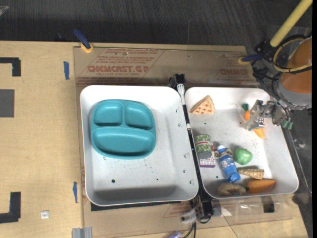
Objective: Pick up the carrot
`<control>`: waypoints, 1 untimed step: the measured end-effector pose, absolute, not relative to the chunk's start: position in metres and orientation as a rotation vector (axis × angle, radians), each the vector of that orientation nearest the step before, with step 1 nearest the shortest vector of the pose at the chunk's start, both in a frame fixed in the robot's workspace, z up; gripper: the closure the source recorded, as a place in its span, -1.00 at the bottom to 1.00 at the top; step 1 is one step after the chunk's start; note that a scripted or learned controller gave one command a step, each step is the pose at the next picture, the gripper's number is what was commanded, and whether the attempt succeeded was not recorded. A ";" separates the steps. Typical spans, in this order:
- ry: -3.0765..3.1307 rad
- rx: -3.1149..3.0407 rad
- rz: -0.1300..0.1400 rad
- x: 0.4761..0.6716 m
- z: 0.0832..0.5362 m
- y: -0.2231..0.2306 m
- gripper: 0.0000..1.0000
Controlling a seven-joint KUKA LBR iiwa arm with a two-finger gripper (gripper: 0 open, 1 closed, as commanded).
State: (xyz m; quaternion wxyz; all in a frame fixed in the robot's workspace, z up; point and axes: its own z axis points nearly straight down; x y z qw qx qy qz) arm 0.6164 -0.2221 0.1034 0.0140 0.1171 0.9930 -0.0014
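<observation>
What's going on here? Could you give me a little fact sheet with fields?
Left bin: holds a teal divided plate
Right bin: toy foods, including a pizza slice, green apple, blue bottle
Carrot: small, orange with green top, upper right of right bin
Gripper: right over the carrot; grasp unclear

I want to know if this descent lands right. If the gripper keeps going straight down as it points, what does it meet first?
Probably the carrot, lying right under the gripper in the right bin; depth is unclear.
</observation>
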 end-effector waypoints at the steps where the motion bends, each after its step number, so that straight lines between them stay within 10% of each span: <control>1: 3.127 0.083 -0.003 0.570 0.090 -0.224 1.00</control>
